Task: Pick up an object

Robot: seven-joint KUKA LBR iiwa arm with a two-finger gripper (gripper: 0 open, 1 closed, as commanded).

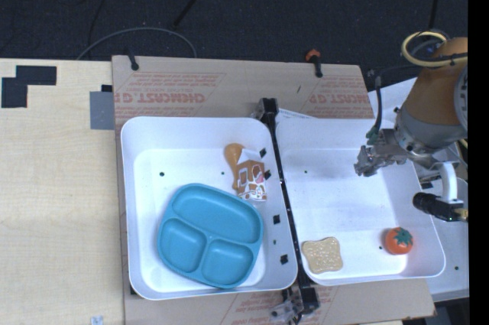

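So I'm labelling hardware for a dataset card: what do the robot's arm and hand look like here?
The arm is grey, thick and rounded, with an orange band at the top, beside a loop of yellow cable. The hand is small, dark grey metal and looks angular. A black part juts from the arm's lower side.

1. The two bins [137, 163] are white.
2. The divided plate [210, 235] is light blue.
3. The small carton [250, 182] is white with brown printed marks.
4. The piece beside it [234, 154] is orange-tan.
5. The toast slice [322, 255] is tan, speckled.
6. The tomato [397, 240] is orange-red, green on top.
7. The bench [53, 186] is pale wood.
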